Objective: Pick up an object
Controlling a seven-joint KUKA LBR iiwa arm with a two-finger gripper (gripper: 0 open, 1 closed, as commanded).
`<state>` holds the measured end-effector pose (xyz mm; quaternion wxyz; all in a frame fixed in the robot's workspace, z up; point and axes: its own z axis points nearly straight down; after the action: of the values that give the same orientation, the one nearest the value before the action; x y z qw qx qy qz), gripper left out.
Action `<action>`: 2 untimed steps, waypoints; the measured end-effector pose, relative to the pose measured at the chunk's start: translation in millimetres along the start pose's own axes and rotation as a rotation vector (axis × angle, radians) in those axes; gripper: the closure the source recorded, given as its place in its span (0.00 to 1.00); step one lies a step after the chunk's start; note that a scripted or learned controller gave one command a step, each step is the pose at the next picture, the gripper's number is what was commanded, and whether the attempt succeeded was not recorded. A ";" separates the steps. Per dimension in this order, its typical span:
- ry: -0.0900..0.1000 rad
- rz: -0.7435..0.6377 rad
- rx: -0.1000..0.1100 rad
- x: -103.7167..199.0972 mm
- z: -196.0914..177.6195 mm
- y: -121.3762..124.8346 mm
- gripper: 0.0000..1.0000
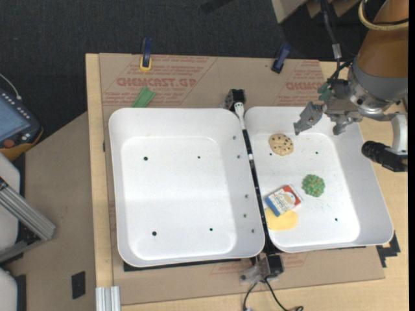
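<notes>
Currently the gripper (321, 122) hangs over the back of the right bin (363, 193), fingers spread wide, nothing between them. One finger (306, 120) angles out toward the bin's middle, the other (340, 126) sits nearer the wrist. Looks like an approach pose: open and up above the bin floor, not committed to any target yet

Nearest candidate is the cookie (281, 144), round, tan with dark specks, lying flat just beside and below the left finger tip. Likely the easiest reach from here, though it's low and flat so the fingers would have to straddle its edges. Risk: pads skate off the top or push it along the floor

Further toward the front of the same bin: a green bumpy ball-like item (314, 185), standing apart from the rest, probably the friendliest shape to pinch. Near it a small blue, white and red packet (282, 200) lies tilted, overlapping a yellow flat piece (283, 220) underneath. Those two touch, so grabbing one probably drags the other

All the objects are in the right bin, which fits the arm (382, 63) coming in from that side. Left bin (130, 173) sits alongside, the two rims meeting at a black divider strip (248, 149). Both bins rest on a cardboard sheet (194, 76) clamped to the worktop at the back edge, presumably to keep things from shifting under contact
</notes>
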<state>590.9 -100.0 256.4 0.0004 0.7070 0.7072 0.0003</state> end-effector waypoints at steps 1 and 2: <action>0.000 0.008 0.005 -38.5 -18.9 -99.1 0.00; 0.004 0.005 -0.005 -20.6 174.4 -109.6 0.00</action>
<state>481.5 -120.6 81.9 0.0006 0.7088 0.7054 0.0034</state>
